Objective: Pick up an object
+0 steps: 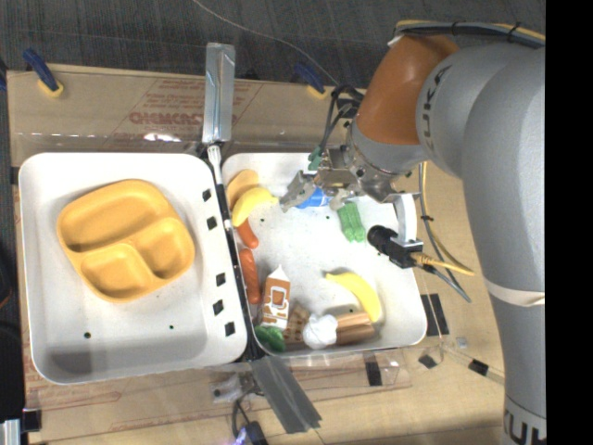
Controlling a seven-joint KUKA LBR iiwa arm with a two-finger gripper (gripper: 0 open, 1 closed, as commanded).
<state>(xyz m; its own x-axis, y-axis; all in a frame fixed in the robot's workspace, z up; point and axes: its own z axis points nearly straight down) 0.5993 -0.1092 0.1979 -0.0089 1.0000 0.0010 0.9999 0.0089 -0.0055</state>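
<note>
- Reaching in over the right bin [408, 318], the gripper [310, 188] hangs above that bin's far edge; whether its fingers are spread or closed cannot be told, and nothing is seen held between them.
- A green object [352, 222] lies just beside the gripper, with something blue [316, 198] under it.
- One banana [248, 202] sits at the far left corner, another banana [359, 293] near the right bin's near edge.
- A yellow divided tray [125, 237] rests in the left bin [56, 360].
</note>
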